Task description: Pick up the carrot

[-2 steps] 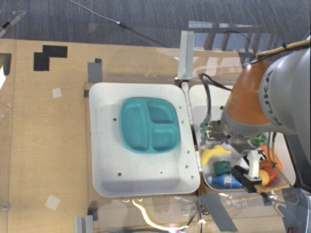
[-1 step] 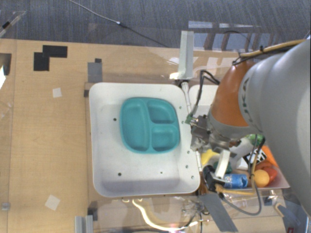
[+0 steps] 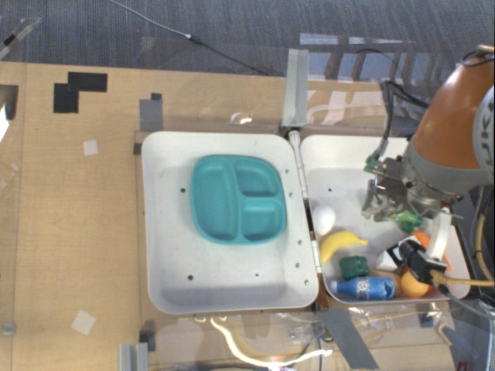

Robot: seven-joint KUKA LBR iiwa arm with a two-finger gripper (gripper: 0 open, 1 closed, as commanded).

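The carrot (image 3: 418,238) lies in the right bin (image 3: 340,161) near its right side, an orange body with a green leafy top (image 3: 407,222), partly covered by the arm. My gripper (image 3: 380,204) hangs low over the bin, just left of the carrot's green top. The grey and orange wrist (image 3: 452,130) above it hides much of that corner. Nothing shows as held.
The same bin holds a white egg (image 3: 323,220), a banana (image 3: 342,244), a green block (image 3: 355,267), a blue bottle (image 3: 365,287) and an orange fruit (image 3: 414,285) along the front. A teal divided plate (image 3: 237,199) sits in the left bin (image 3: 166,269).
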